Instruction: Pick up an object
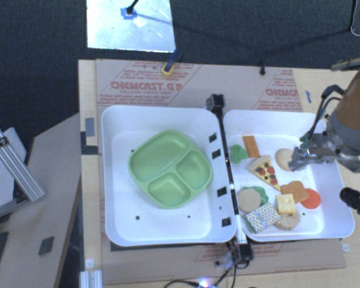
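- two white bins sit side by side on the worktop; the right bin [333, 218] holds the toy food.
- claw [301, 159] hangs low beside the round cookie [283, 158]; whether it is open or closed, i cannot tell.
- nothing looks lifted yet.
- best to centre over the cookie, clear of the pizza slice [264, 171], then drop straight.

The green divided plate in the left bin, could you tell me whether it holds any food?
Empty. The green divided plate shows three bare compartments; the toy food lies in the right bin.
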